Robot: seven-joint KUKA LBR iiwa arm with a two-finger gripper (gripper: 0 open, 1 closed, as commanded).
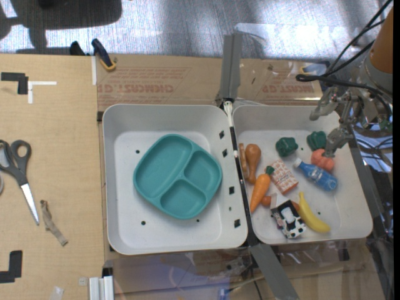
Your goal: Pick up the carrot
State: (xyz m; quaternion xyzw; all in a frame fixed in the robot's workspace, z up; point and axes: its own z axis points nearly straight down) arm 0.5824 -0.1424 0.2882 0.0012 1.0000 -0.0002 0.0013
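Carrot (259, 191) lies in right bin (359, 167), near its left wall, tilted, just beside brown toy (252, 159) and small carton (283, 176). Gripper (334, 140) hangs over bin's far right corner, well apart from carrot — fingers' state cannot tell. Banana (311, 214) near front edge. Teal plate (179, 176) sits in left bin (119, 186) — middle.

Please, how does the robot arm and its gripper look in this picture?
At the right edge, the arm shows an orange part. Below it, the wrist is grey metal, with thin black cables looping over it. The gripper has narrow grey metallic fingers.
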